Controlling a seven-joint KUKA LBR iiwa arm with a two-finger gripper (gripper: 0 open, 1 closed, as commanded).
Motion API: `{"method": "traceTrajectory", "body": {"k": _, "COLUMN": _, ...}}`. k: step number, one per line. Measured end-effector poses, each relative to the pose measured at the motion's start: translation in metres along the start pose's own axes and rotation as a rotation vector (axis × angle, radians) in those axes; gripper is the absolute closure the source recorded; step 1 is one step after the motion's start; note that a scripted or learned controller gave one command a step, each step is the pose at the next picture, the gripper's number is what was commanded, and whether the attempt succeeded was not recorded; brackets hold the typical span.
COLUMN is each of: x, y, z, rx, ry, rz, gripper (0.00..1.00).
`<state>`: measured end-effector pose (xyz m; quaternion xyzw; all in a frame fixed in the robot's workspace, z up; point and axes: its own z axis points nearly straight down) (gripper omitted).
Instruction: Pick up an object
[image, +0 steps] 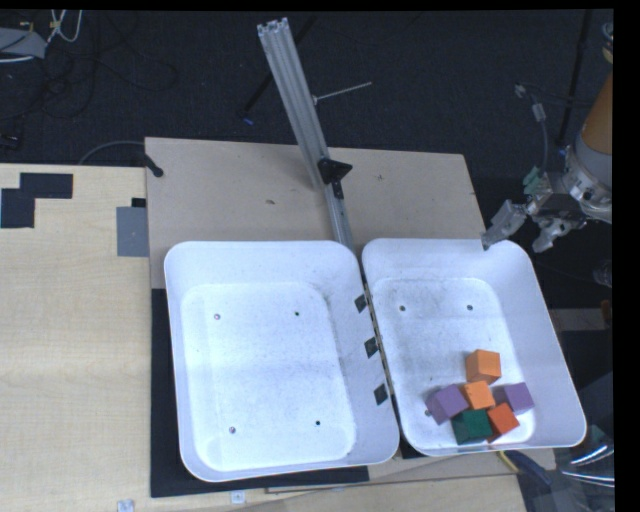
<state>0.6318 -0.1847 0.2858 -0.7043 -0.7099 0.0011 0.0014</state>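
Several small blocks lie bunched in the near right corner of the right bin (440, 250): an orange block (484, 364), a second orange block (480, 394), two purple blocks (447, 402) (518, 397), a green block (471, 427) and a red-orange block (503, 419). My gripper (524, 230) hangs over the bin's far right corner, just outside the rim and well away from the blocks. Its two fingers stand spread apart, open, with nothing between them.
The left bin (260, 252) sits beside the right one, with black clips (370, 345) along the shared edge. A slanted aluminium bar (300, 110) rises from behind the bins. The wooden bench (70, 330) extends to the left.
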Motion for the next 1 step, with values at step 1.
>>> {"method": "traceTrajectory", "body": {"k": 1, "x": -0.024, "y": -0.0489, "z": 0.1903, "rx": 0.008, "ry": 0.003, "rz": 0.009, "gripper": 0.0}}
